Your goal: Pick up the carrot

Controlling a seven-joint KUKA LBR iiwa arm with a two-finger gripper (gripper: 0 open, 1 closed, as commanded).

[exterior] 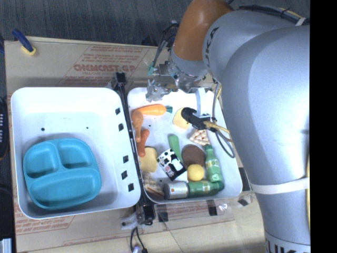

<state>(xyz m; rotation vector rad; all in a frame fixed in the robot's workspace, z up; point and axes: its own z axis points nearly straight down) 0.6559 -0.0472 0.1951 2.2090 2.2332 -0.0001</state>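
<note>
The carrot point(150, 109) is seen near the right bin's point(231, 168) far-left corner, long axis crosswise — just below the gripper point(157, 92), whose opening cannot be told.

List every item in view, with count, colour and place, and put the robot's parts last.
left bin: 1, white, left half of the bench
right bin: 1, white, right half of the bench
tray: 1, blue, three compartments, in the left bin near its front
carrot: 1, orange with a green end, back of the right bin
green bottles: 2, green, front right corner of the right bin
brown round item: 1, brown, middle of the right bin
lemon: 1, yellow, in front of the brown round item
can: 1, silver, front edge of the right bin
arm: 1, grey with an orange band, right side
gripper: 1, metal, just above the carrot
</note>
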